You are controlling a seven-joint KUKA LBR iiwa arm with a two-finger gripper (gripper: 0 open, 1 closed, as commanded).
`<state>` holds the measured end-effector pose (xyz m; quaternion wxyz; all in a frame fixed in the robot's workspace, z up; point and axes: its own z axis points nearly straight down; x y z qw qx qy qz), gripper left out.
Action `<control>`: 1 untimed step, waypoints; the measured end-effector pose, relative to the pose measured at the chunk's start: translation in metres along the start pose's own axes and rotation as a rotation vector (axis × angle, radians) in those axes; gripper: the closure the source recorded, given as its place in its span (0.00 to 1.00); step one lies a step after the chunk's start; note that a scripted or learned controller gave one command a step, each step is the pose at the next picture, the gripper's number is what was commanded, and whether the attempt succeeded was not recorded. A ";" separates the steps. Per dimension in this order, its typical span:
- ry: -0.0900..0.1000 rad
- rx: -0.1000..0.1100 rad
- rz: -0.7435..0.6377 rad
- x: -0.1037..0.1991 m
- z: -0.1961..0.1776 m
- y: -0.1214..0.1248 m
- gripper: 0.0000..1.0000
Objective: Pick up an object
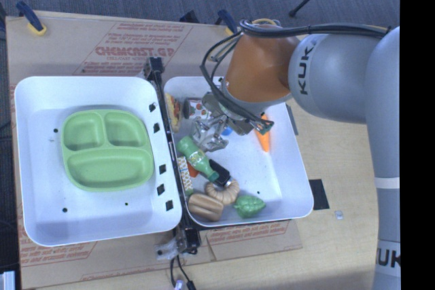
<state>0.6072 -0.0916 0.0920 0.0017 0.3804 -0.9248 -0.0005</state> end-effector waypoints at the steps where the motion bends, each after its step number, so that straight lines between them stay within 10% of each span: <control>1: 0.000 0.000 0.001 0.000 0.000 0.000 0.00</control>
